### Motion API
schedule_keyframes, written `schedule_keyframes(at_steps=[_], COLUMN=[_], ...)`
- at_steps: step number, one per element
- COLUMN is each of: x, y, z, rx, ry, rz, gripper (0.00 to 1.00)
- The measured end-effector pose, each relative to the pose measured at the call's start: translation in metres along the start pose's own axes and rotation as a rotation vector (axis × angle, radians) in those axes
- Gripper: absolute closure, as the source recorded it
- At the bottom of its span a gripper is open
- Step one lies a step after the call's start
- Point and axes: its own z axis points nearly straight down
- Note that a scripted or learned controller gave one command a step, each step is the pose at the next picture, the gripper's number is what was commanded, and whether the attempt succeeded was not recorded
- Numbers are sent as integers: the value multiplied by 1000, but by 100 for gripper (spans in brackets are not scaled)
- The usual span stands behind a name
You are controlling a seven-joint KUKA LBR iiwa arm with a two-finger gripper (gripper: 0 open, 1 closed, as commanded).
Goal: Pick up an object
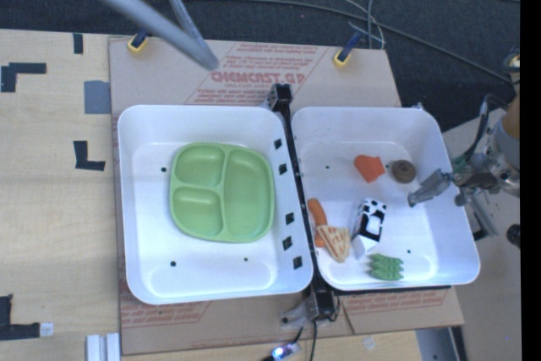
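Hand [423, 192] at right bin's [427, 127] right rim, grip state unclear; orange block [368, 167] looks light, rigid; pinch flat sides.

Toys are crowding the right bin's [427, 131] near half, leaving its far half open; a green plate [223, 191] is taking up the left bin's [135, 182] middle.

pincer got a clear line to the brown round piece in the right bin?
Probably yes. The pincer sits at the right bin's right side, close beside the brown round piece, with bare bin floor between them. The orange block lies on the piece's far side, out of the way.
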Motion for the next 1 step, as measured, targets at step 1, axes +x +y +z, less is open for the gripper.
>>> schedule_keyframes(at_steps=[1], x=[0], y=[3], z=[-6], rx=[-11], ry=[-3], rz=[-4], gripper=[0])
